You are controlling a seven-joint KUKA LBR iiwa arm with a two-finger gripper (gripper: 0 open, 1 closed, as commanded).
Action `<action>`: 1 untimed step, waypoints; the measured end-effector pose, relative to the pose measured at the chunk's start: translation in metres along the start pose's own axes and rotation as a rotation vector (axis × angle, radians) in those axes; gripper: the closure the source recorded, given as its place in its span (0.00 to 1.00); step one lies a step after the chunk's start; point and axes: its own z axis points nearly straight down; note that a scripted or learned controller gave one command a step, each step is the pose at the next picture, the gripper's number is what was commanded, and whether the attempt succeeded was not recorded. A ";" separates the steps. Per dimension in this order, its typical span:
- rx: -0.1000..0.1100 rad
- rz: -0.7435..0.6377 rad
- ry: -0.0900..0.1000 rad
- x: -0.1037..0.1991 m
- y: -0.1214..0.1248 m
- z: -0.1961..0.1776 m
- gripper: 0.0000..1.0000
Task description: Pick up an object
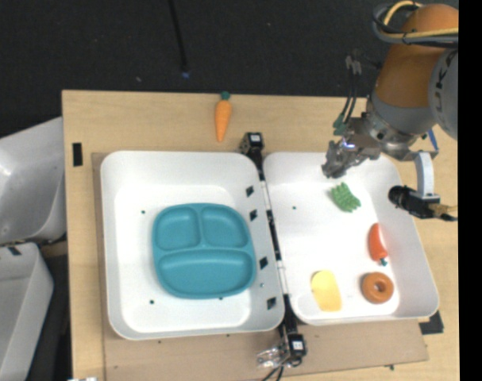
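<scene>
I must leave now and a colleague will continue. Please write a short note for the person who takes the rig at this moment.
Gripper: hanging over the far part of the right bin, just beyond the green toy; nothing seen in it.
In the right bin: green toy, red piece, brown ring, yellow piece.
Left bin: blue divided plate.
Carrot lies on the bench beyond the bins.
Done: nothing lifted. Left: grasp and lift one object; the green toy is nearest.
</scene>
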 end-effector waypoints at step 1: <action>-0.002 0.000 -0.001 0.056 0.017 -0.003 1.00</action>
